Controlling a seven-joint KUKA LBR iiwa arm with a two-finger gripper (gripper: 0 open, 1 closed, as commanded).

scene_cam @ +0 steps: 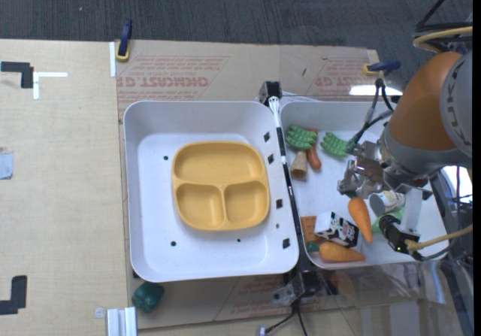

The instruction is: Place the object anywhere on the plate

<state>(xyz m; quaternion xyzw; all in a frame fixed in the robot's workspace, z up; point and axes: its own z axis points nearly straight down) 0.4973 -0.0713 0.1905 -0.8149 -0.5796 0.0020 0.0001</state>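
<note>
Lowest in view, a dark green toy (148,295) sits on the surface just outside the left bin (143,199), which carries the yellow 3-compartment plate (222,183). Over in the right bin (331,116), the gripper (355,180) hovers by 2 carrots (360,219); I cannot tell how its fingers are set. More toy food lies nearby.

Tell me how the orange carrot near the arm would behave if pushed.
The carrot is long and tapered, so it would probably roll in a curve rather than slide straight. It looks smooth, perhaps slippery. It lies in the crowded right bin, likely bumping its neighbours.
</note>
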